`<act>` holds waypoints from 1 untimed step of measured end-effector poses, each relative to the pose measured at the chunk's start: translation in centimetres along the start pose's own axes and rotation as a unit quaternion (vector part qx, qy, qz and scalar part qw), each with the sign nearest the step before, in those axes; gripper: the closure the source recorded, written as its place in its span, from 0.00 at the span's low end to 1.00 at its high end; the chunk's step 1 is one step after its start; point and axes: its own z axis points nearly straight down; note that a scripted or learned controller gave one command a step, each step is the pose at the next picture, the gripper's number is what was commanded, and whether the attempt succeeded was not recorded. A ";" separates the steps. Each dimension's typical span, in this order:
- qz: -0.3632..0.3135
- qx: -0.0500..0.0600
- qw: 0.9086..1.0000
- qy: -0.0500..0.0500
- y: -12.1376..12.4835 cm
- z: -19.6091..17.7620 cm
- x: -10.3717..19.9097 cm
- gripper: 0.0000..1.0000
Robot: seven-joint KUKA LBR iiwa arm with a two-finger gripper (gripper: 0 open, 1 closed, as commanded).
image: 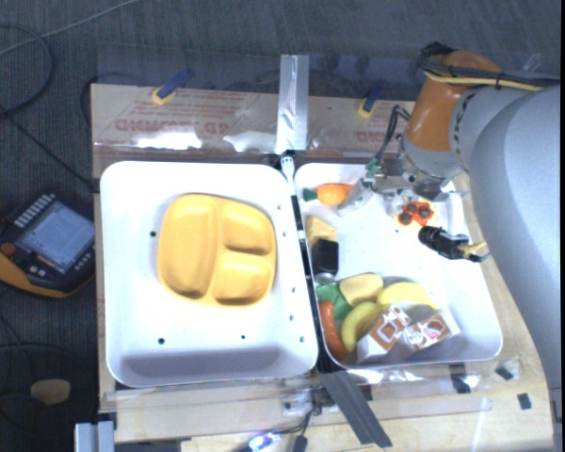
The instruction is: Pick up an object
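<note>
At the 5 o'clock corner of the right bin (480, 332), a small printed carton (410, 330) lies touching a yellow banana (405, 295) and a green-yellow fruit (358, 323). In the left bin (118, 281), a yellow divided tray (217, 250) rests at its middle. Farther back, at the right bin's 11 o'clock, an orange fruit (333, 194) sits just beside the gripper (381, 179); how wide its claw stands, or whether it grips anything, I cannot tell.

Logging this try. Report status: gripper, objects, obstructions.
Gripper low over right bin, far end. Orange toy beside it, not held. Toy pile at near end.
</note>
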 end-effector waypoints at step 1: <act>0.074 0.004 0.997 -0.006 -0.3 -0.1 2.3 0.00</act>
